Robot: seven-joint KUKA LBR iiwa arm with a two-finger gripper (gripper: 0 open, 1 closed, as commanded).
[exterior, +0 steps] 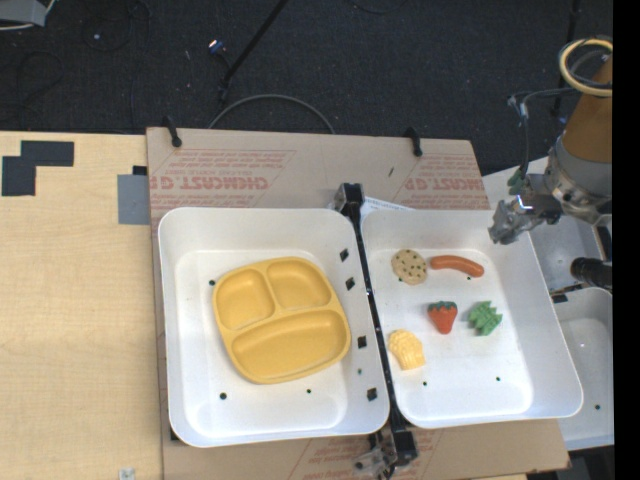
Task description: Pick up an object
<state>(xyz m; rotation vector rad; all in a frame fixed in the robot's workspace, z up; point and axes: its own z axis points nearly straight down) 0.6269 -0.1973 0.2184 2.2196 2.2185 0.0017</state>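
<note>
Camera view caught the arm point(588, 108) at the right edge, its upper part cut off by the frame; the claw point(508, 220) hung over the top right rim of the right bin point(540, 388), too small and blurred to tell whether it was released or clenched, and nothing could be seen in it; inside that bin lay a cookie point(408, 265) just beside a sausage point(456, 265), below them a strawberry point(443, 315) near a green piece point(485, 318), and a yellow corn piece point(406, 349) lower left; the left bin point(190, 388) held a yellow divided plate point(280, 318); both bins sat on cardboard point(300, 173) over the worktop point(70, 318).
</note>
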